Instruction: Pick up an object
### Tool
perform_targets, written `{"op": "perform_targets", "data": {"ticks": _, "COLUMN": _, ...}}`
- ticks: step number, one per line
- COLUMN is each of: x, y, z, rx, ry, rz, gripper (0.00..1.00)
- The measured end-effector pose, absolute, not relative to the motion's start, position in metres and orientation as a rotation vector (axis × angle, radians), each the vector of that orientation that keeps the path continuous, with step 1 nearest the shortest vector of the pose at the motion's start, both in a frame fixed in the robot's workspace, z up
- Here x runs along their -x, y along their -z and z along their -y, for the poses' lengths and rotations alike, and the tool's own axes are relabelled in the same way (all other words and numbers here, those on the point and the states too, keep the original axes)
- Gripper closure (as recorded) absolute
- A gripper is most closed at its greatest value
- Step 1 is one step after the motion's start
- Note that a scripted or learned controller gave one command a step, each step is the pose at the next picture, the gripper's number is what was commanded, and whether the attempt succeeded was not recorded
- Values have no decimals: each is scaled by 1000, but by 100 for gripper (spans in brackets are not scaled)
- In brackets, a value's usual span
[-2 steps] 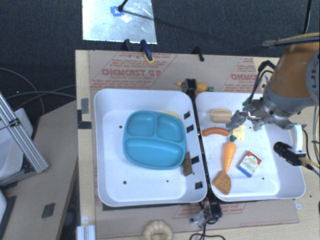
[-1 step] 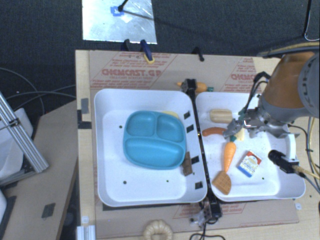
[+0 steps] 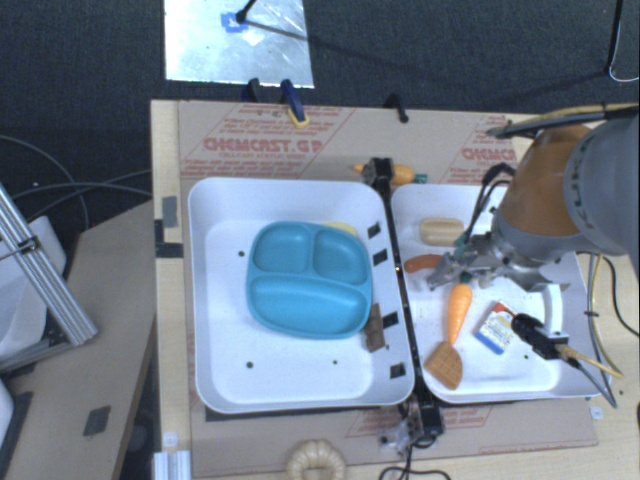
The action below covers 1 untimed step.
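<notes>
My gripper (image 3: 452, 272) hangs low over the left part of the right bin (image 3: 520, 383), with the grey arm and its orange band coming in from the right. Just below it lies an orange carrot (image 3: 457, 311), its top end close to the gripper. A red sausage-like piece (image 3: 421, 263) lies to the gripper's left. Behind it is a beige bread roll (image 3: 441, 232). I see nothing held in the gripper.
The right bin also holds a small white, red and blue box (image 3: 492, 329) and a brown pastry (image 3: 445, 366). In the left bin (image 3: 225, 368) are a blue divided plate (image 3: 310, 278), a small brown item (image 3: 375, 330) and a yellow piece (image 3: 343, 228).
</notes>
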State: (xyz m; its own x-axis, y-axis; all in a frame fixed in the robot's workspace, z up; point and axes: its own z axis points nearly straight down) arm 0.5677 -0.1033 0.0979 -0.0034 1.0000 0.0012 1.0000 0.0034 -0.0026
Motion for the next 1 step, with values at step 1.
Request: {"op": "perform_targets", "data": {"ticks": 1, "x": -568, "y": -84, "z": 103, "rx": 2220, "ry": 0, "rz": 2222, "gripper": 0}}
